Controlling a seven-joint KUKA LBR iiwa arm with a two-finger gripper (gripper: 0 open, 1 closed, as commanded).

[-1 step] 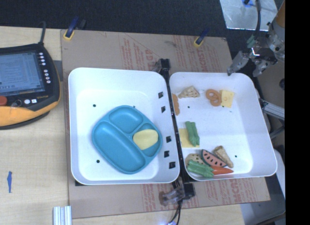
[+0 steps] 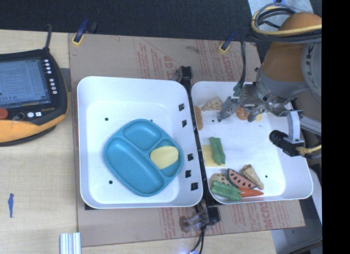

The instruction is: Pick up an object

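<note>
- We see toy food pieces in the right white bin (image 2: pixel 284 184): a green pickle-shaped piece (image 2: pixel 217 150) at its left, a watermelon slice (image 2: pixel 238 179) near the front.
- The gripper (image 2: pixel 238 107) hangs over the bin's rear; whether it is open we cannot tell.
- The left white bin (image 2: pixel 93 99) holds a blue divided plate (image 2: pixel 128 157) bearing a yellow oval piece (image 2: pixel 164 156).

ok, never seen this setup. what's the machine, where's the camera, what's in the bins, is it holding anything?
One camera looks down at a slant on a bench with two white bins. The grey and orange robot arm reaches in from the right; its gripper hangs over the right bin. Whether it holds anything can't be told here. The left bin has a blue divided plate with a yellow piece on it. The right bin has toy food: a green piece, a watermelon slice. A handheld control screen lies at far left.
</note>
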